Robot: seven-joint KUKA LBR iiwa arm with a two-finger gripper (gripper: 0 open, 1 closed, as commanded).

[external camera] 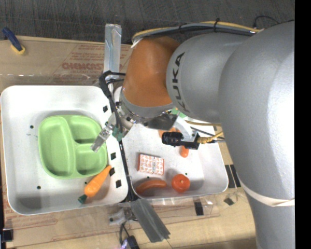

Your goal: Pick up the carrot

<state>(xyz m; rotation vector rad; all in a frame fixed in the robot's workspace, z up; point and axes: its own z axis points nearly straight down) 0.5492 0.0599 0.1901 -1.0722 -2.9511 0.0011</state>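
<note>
Carrot (pixel 97 182) beside green tray (pixel 72 146); hand (pixel 102 138) over tray.

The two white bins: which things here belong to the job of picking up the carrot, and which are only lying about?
For the job:
- carrot, in the left bin beside the green plate
- gripper, over the green plate

Lying about:
- green divided plate, left bin
- patterned pink box, right bin
- brown sausage-like item, right bin
- small orange round thing, right bin
</note>
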